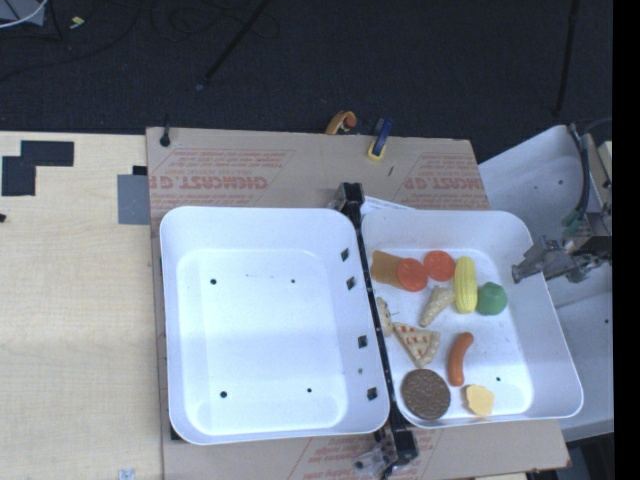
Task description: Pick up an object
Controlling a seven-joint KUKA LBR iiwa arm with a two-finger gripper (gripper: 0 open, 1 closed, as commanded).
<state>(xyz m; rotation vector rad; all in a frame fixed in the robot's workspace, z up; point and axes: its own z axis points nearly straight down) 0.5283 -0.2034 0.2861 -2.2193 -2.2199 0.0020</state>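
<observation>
Apparently nothing is picked yet: the gripper [524, 269] hangs at the right rim of the right bin [545, 368], holding nothing I can see, while the green ball [491, 298] lies just beside it among other toy foods.

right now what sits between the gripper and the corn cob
In the camera view, the green ball lies between the gripper and the corn cob, touching the cob's right side; bare bin floor separates ball and gripper.
</observation>
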